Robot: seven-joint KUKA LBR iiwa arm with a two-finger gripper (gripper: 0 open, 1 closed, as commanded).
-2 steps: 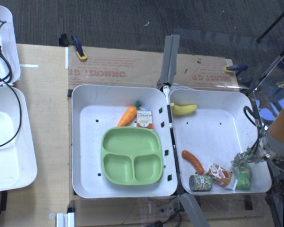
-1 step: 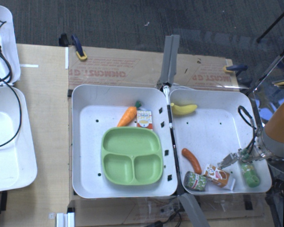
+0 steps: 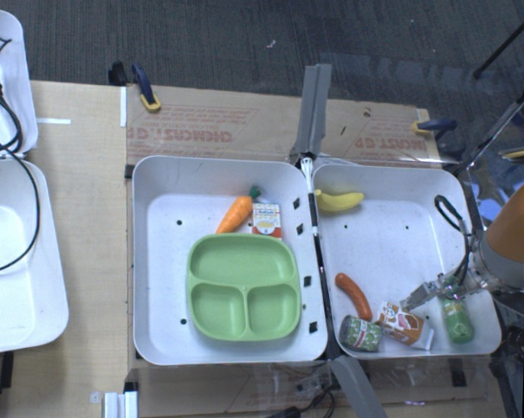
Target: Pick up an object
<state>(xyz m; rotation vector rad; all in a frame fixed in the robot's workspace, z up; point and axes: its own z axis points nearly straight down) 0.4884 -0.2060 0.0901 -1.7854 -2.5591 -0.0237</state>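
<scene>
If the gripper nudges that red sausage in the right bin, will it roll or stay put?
The sausage looks round, smooth and slightly curved, so it would probably roll or pivot. It lies loose on the right bin floor, so it likely slides easily and may slip from the fingers.

Two white bins sit side by side, the left bin (image 3: pixel 147 268) and the right bin (image 3: pixel 390 244). The one farther from the gripper (image 3: pixel 427 295) holds three things: one green divided plate (image 3: pixel 243 288), one carrot (image 3: pixel 235 214) and one small carton (image 3: pixel 266 220). The bin under the gripper holds five: one banana (image 3: pixel 339 200), one sausage (image 3: pixel 354 295), one green can (image 3: pixel 360 334), one orange packet (image 3: pixel 402 325) and one green bottle (image 3: pixel 457 323).
</scene>
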